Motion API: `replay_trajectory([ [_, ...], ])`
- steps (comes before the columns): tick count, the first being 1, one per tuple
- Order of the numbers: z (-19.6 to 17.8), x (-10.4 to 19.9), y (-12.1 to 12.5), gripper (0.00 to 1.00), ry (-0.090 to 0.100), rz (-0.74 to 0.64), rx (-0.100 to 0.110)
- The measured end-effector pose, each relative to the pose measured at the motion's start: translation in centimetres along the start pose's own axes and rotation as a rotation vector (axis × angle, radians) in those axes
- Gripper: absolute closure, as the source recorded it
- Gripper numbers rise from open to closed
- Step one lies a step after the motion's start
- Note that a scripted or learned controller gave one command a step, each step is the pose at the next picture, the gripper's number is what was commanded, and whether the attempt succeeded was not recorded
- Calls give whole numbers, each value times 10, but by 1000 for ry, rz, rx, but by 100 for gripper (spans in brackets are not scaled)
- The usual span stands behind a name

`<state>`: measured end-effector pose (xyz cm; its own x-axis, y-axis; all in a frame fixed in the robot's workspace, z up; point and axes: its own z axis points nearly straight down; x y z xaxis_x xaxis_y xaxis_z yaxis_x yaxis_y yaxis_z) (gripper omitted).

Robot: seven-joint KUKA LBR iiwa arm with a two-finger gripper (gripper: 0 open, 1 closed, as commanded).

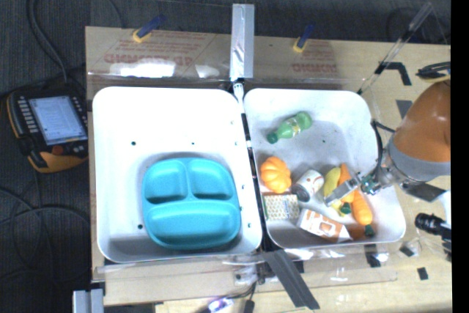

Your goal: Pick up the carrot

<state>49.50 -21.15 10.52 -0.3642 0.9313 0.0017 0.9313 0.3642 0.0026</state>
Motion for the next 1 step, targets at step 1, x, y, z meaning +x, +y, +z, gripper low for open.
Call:
replay_trajectory([
  [1, -10, 1, 3, 100, 2, -3, -6],
])
